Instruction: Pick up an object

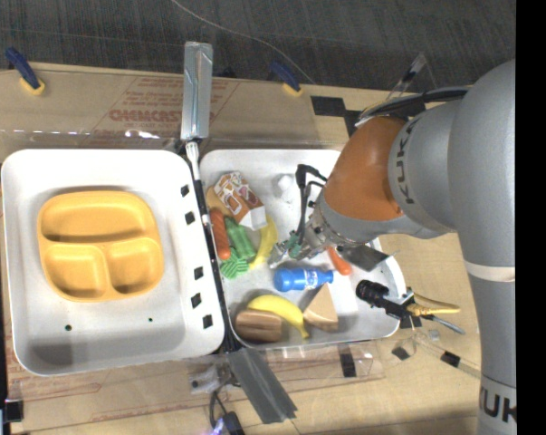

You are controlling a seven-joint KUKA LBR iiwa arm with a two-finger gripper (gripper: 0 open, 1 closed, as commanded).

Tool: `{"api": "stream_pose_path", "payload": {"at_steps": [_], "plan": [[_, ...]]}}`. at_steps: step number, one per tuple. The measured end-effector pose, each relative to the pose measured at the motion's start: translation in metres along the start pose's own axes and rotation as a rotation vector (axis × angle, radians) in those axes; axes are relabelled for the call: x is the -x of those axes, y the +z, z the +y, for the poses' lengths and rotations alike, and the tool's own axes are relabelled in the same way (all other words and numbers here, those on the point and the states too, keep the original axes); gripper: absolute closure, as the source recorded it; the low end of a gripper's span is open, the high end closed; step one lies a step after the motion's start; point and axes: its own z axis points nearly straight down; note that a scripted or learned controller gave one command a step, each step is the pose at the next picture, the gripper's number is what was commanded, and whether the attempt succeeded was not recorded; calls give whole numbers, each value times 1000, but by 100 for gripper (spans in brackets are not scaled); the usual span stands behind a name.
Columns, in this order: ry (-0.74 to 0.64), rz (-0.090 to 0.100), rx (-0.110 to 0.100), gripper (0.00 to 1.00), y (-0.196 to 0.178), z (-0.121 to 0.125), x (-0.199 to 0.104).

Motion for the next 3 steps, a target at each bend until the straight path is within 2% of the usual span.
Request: {"api": "stream_pose_path", "payload": {"at_steps": [1,2,3], "plan": [[0,0,0,0,0,0,0],[19,-5,7,0,-77,54,37],[195,1,-1,0,-21,62,31]]}}
